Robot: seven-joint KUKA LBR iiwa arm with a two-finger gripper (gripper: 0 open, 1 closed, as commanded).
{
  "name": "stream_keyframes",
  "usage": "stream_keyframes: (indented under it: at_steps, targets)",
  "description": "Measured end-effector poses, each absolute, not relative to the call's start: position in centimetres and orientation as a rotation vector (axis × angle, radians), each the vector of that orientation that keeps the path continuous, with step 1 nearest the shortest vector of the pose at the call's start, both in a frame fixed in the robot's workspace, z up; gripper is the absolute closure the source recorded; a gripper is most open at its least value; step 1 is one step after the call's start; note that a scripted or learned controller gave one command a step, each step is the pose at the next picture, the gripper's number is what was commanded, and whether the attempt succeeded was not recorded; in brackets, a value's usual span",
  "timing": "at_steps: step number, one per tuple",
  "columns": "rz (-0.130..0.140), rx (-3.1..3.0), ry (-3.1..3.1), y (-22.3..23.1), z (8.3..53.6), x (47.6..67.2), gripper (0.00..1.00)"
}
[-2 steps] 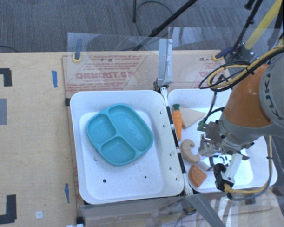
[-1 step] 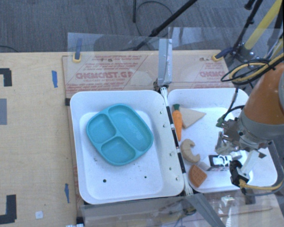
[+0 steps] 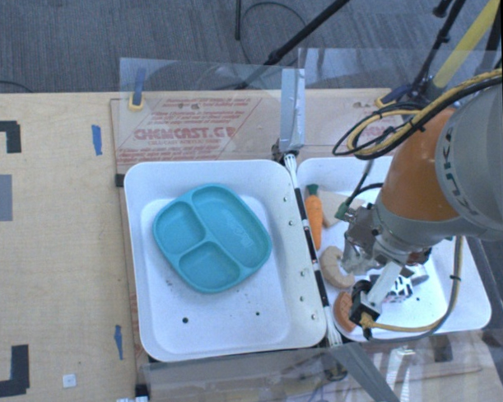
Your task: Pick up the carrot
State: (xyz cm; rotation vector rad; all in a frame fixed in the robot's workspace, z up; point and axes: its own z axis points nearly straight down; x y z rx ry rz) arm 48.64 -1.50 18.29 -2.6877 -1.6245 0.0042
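The carrot (image 3: pixel 315 218) lies in the right bin (image 3: pixel 476 310), hard against that bin's left wall, lengthwise along it, with its green top pointing to the far end and its tip toward the near end. It looks like a small toy carrot: probably light, stiff and smooth-skinned, so a weak pinch may slip off the tapering body. The thick part just below the green top seems the best place to take it, squeezing across its width, though the wall beside it leaves little room on that side. Just past its tip lies a curved tan piece of toy food (image 3: pixel 330 267), and nearer still a round orange-brown piece (image 3: pixel 344 312). The hand (image 3: pixel 358 260) hangs over the middle of the right bin, near the carrot but apart from it; I cannot tell whether it is open or closed. The left bin (image 3: pixel 139 241) holds a teal divided plate (image 3: pixel 210 237), both bins resting on the tabletop (image 3: pixel 55 244)
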Motion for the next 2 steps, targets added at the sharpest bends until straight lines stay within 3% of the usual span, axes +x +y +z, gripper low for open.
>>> stream_keyframes:
  at_steps: [1, 2]
  targets:
    - [0.005, -2.737, -1.54, -7.9, 18.3, 47.9, 1.0]
    - [0.006, -2.765, -1.484, -2.8, 18.3, 47.9, 1.0]
